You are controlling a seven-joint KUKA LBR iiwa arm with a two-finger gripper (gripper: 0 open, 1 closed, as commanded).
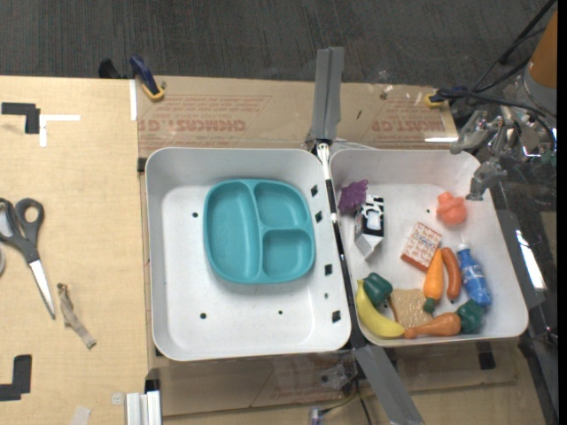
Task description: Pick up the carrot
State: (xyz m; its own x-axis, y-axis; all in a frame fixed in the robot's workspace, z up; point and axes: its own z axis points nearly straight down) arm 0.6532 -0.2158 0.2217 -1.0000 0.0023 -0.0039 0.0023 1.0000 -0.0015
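Fingers of the gripper: we cannot tell whether they are parted or closed. We see the carrot in the right bin, long axis near vertical, beside the red sausage, well apart from the gripper.

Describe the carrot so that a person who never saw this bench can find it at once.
Look in the right bin, at its crowded near corner. The carrot stands almost upright between a small red packet and a red sausage. It is plain orange and tapered, unlike the yellow banana below it.
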